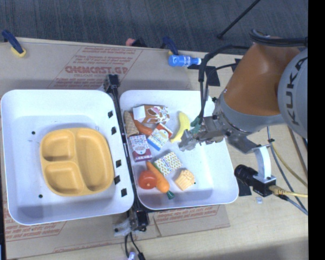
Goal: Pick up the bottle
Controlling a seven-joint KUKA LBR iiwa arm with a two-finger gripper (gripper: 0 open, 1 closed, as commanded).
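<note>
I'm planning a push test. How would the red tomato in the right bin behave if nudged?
The tomato looks round, so it would probably roll. The carrot lies against it and may block it on that side. It seems a small plastic toy, so likely light.

bins: two shallow white plastic bins (21,199), smooth, slightly glossy
tray: yellow sectioned plastic tray (76,160), matt
bench cover: brown printed cardboard sheet (92,64), matt
arm: orange band (260,80), glossy
</note>
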